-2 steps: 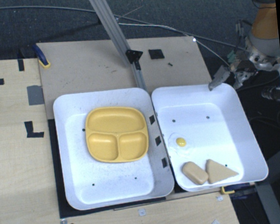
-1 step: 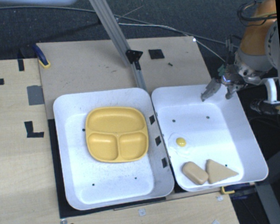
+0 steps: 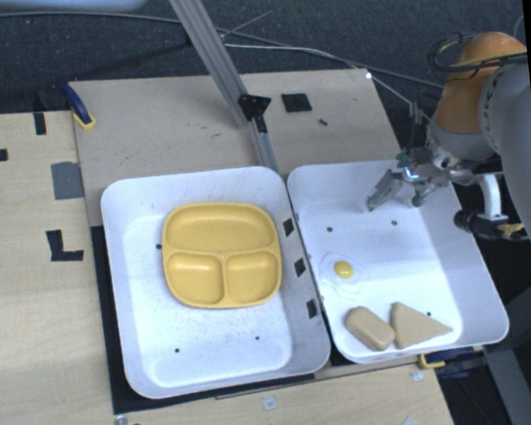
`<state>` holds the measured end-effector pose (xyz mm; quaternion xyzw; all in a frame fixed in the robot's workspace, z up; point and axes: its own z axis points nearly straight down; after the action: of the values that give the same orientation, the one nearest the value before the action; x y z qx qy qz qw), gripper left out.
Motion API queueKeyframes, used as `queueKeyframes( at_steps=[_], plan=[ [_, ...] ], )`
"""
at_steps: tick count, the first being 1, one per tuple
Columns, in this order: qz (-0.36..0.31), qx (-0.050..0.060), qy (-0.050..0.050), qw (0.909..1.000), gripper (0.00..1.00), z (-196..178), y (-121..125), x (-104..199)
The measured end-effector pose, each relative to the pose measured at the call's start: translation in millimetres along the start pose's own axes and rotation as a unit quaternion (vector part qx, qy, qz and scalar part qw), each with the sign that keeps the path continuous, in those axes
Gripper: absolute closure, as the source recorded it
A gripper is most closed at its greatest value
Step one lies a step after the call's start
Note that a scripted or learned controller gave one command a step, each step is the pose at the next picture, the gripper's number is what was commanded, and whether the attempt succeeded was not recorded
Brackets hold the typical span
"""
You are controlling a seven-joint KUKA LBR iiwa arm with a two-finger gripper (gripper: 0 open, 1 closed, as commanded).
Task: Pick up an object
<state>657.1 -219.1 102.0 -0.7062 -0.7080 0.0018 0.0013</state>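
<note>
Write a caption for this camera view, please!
Gripper open above right bin; yellow plate in left bin.

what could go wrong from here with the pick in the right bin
The jaws of the gripper stand spread over bare floor near the far end of the right bin, so closing here would likely catch nothing. The tan roll and tan wedge touch in the near corner against the wall, so a grasp may jam or drag both. The yellow egg piece is small and low, easy to miss.

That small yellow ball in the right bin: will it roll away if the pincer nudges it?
Probably. The yellow ball looks round and smooth, resting free on the right bin floor, so a nudge likely rolls it. It also looks small and probably light.
</note>
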Motion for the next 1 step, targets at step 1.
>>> queueKeyframes(
  at_steps=[1],
  plan=[
    [0.000, -0.002, -0.001, 1.0000, 1.00, -13.9, 1.1, 0.0]
  ],
)
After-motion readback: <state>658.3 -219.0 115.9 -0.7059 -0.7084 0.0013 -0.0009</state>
